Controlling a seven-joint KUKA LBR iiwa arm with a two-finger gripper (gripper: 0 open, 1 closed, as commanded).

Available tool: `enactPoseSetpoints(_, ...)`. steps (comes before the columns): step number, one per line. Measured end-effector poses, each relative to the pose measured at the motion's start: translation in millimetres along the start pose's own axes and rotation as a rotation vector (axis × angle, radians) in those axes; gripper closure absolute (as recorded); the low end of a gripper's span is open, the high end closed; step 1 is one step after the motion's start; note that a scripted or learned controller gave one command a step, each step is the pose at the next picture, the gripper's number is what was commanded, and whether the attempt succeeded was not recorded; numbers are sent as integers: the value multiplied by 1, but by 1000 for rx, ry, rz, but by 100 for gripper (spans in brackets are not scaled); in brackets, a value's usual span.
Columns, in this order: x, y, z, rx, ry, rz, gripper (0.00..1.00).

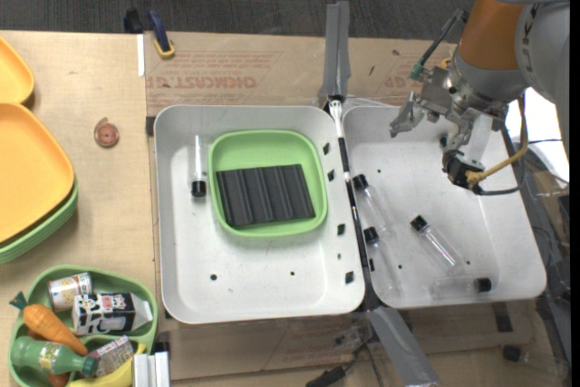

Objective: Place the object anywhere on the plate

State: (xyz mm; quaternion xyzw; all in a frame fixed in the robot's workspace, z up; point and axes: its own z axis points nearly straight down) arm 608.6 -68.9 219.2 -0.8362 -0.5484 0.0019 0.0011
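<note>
Two-finger gripper (433, 118) above right white bin (507, 276), finger state unclear; clear plastic tube with black cap (433, 239) may roll away, missing green square plate (222, 149).

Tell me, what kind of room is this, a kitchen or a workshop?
Most likely a robotics test lab. A grey robot arm with an orange band reaches over two shallow white plastic bins on a cardboard-covered bench, one holding a square green plate. Toy food fills a green bowl nearby.
</note>
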Motion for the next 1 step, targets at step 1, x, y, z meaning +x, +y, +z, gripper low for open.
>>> enactPoseSetpoints(1, 27, -13, 8, 0, -1, 260, 0)
